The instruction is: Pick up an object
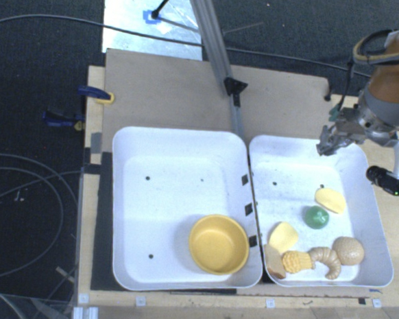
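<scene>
Arm [391,81] above right bin [376,224] — far corner

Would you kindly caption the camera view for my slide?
Gripper over right bin of toy foods; yellow bowl in left bin.

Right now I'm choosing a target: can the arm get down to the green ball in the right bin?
Probably yes. The green ball lies apart from the other items, open from above, and the gripper hangs over the same bin's far end.
</scene>
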Robot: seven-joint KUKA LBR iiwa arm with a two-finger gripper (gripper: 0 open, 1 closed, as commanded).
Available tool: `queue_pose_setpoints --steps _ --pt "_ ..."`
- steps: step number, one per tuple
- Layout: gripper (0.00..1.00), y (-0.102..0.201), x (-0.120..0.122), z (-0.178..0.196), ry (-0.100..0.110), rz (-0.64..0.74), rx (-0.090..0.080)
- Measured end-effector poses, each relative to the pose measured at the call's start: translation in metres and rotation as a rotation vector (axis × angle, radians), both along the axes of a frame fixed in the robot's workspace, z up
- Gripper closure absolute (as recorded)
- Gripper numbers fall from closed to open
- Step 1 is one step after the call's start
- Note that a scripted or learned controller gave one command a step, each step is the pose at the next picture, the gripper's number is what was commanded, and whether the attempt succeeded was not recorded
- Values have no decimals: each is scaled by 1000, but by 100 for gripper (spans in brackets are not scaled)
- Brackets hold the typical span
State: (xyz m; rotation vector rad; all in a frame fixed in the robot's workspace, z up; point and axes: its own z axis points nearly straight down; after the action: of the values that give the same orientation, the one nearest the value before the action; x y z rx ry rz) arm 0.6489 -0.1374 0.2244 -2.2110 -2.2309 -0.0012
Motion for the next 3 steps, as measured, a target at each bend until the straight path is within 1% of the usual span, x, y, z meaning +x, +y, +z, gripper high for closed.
queue_pose_setpoints --steps 2,3 --pt "100 97 -43 22 0 1 2" --pt "100 149 -68 8 2 1 1"
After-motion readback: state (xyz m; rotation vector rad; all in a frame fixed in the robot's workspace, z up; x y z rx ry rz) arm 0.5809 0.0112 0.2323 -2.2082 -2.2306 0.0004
